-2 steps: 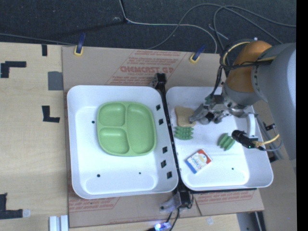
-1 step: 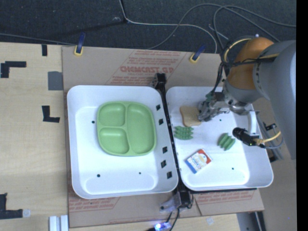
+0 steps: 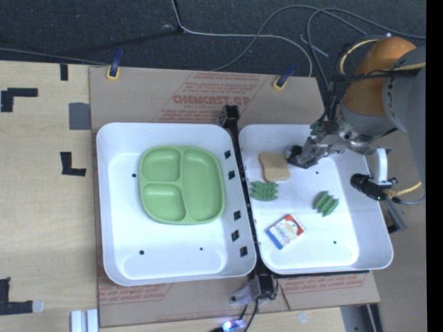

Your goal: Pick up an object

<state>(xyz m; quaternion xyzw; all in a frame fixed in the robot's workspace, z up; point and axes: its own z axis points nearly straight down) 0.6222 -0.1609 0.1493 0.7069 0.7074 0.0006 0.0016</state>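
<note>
The right bin [image 3: 360, 251] holds a tan bread-like slice [image 3: 274, 166], a green ridged piece [image 3: 264, 190], a second green piece [image 3: 325, 203] and a small blue, white and red packet [image 3: 285, 230]. My gripper [image 3: 302, 155] hangs low in the upper part of this bin, just right of the tan slice and close to it. Nothing shows between its dark tips.
The left bin [image 3: 118, 254] bears a green divided plate [image 3: 183, 184]. A black clamp strip [image 3: 239, 185] runs between the two bins. The arm [image 3: 377, 81] comes in from the upper right, with cables behind it and a black fitting [image 3: 370, 185] at the right bin's rim.
</note>
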